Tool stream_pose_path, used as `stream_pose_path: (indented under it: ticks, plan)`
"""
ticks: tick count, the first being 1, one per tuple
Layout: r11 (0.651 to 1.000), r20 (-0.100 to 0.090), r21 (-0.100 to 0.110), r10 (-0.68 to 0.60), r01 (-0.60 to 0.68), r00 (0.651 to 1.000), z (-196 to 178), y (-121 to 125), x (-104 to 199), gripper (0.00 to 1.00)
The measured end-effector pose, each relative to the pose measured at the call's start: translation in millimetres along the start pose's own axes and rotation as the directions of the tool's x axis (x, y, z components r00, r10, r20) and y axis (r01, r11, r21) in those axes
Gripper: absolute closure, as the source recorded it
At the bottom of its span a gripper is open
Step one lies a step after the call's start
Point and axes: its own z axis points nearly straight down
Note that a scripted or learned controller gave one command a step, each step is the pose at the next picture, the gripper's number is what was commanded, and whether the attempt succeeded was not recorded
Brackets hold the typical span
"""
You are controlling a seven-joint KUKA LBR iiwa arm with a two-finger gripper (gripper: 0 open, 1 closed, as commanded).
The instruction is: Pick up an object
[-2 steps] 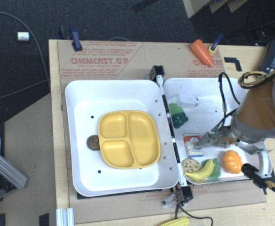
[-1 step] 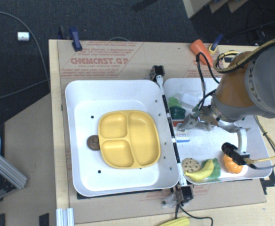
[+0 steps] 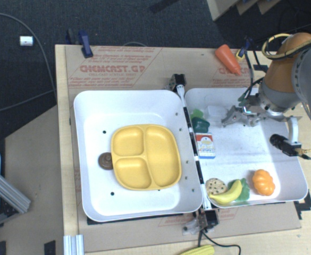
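My gripper [image 3: 239,117] hangs over the far part of the right bin [image 3: 283,195], just right of a green object [image 3: 199,122]. Its fingers look spread, with nothing between them. A small red, white and blue carton [image 3: 205,145] lies against the bin's left wall. Along the near edge sit a cookie [image 3: 215,185], a yellow banana [image 3: 227,192] on a green item [image 3: 244,191], and a small orange pumpkin [image 3: 263,181]. The arm's grey body with its orange band [image 3: 288,62] reaches in from the upper right.
The left bin [image 3: 86,142] holds a yellow divided plate [image 3: 144,155] with a brown round piece [image 3: 106,160] at its left side. An orange carrot-like object [image 3: 228,59] lies on the bench beyond the right bin. A blue clamp [image 3: 84,44] sits at the bench's far left corner.
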Motion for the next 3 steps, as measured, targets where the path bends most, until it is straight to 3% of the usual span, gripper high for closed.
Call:
stream_pose_path:
  ticks: [1, 2, 3]
  plan:
    - [1.000, -0.001, 0.002, 0.001, -0.001, 1.000, 1, -89, -25, 0.00]
    - [1.000, -0.002, 0.003, 0.001, -0.001, 1.000, 1, -145, -38, 0.00]
    - [1.000, -0.006, 0.001, -0.004, 0.004, 1.000, 0, -77, -46, 0.00]
